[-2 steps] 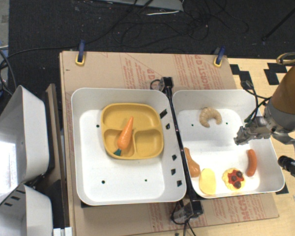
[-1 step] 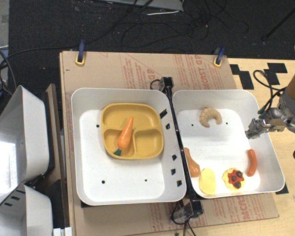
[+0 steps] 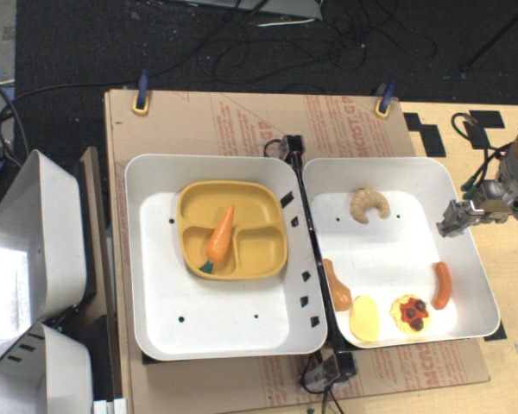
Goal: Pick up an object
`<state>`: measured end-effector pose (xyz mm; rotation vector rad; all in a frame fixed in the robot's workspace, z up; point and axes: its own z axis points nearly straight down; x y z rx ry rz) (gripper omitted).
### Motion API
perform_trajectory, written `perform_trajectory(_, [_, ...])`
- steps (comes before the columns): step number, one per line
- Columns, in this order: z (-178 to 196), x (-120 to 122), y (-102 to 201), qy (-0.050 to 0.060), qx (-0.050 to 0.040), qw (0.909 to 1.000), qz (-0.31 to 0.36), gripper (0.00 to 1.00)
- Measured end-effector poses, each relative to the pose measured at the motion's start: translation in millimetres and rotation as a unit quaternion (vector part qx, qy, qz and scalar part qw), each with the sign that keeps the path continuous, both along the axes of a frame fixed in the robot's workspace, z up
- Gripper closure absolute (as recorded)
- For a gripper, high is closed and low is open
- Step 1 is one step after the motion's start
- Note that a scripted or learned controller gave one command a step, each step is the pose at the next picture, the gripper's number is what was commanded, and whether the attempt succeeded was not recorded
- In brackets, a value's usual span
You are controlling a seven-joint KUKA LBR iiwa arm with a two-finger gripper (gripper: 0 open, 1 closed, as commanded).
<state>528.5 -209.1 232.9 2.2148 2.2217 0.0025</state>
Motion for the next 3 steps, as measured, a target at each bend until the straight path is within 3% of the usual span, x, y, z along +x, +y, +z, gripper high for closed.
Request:
perform_trajectory(1, [5.4, -6.0, 57.1, 0.002, 0.0018, 1.0000, 0.002, 1.00])
perform_trajectory(3, [12.0, 6.8, 181.6, 0.002, 0.0019, 1.0000, 0.003, 1.00])
